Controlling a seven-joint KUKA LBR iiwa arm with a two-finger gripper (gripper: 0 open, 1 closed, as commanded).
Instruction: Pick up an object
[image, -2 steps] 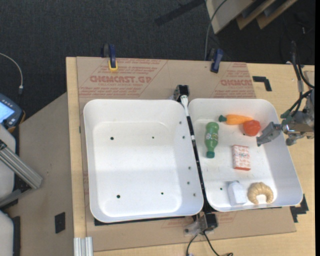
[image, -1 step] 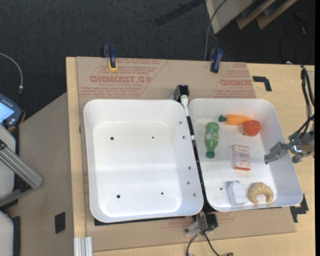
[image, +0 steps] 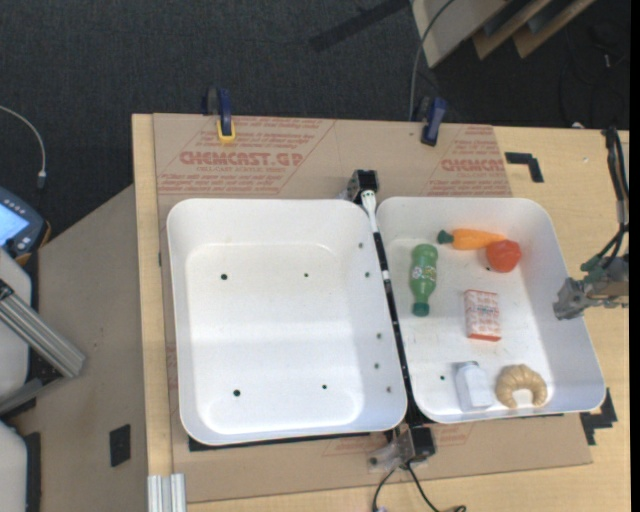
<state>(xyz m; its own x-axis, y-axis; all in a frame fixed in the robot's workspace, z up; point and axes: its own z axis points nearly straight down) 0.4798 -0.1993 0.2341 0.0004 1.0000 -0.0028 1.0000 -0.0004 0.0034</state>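
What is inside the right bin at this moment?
Inside the right bin: a green bottle, carrot, tomato, small red-and-white box, white container and croissant. Nothing looks covered.

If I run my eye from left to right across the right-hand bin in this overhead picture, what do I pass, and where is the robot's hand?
Green bottle → carrot → small red-and-white box → tomato → croissant → the hand at the bin's right rim.

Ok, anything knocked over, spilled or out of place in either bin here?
Nothing spilled or damaged. The green bottle lies on its side in the right bin, alongside the carrot, tomato, small box, croissant and a white item. The gripper sits at that bin's right rim.
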